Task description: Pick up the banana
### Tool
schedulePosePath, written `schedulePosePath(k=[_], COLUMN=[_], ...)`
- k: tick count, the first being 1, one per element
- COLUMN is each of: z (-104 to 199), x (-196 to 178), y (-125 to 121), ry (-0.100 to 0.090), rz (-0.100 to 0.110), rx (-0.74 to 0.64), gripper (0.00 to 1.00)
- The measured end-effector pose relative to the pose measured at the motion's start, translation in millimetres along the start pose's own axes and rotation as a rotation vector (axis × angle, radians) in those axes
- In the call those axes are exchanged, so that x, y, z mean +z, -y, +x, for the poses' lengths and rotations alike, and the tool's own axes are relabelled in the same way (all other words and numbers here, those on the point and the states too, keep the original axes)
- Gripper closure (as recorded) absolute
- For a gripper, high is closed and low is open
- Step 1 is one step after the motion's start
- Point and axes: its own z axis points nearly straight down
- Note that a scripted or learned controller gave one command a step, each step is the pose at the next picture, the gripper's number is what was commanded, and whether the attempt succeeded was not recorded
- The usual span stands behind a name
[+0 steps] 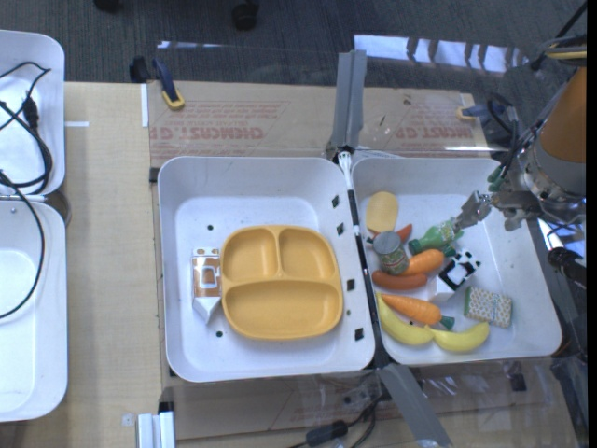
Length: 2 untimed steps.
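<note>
Smooth curved yellow banana (pixel 438 335) lies at near edge of rt bin (pixel 536 278), w/ an orange carrot (pixel 411 307) resting across its left end and a speckled sponge block (pixel 489 306) just beside its rt tip. Gripper (pixel 472 211) hovers over bin's far-rt part above green toy (pixel 434 238); can't tell finger spread, nothing seen pinched. Lt bin (pixel 187 250) has a 3-section yellow plate (pixel 280 281) and a small carton (pixel 206 278).

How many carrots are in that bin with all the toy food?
2. One carrot lies across the banana near the right bin's front edge. The other carrot sits just behind it, beside the can. More might hide under the pile.
</note>
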Motion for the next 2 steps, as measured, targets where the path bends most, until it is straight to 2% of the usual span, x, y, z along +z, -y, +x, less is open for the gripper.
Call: schedulePosePath(k=[1, 2], z=[-18.4, -14.6], x=[86.2, 89.7], y=[69.0, 74.2], ry=[-0.002, 0.014], rz=[-0.020, -0.042], rx=[0.176, -0.085], gripper=[0.00, 0.00])
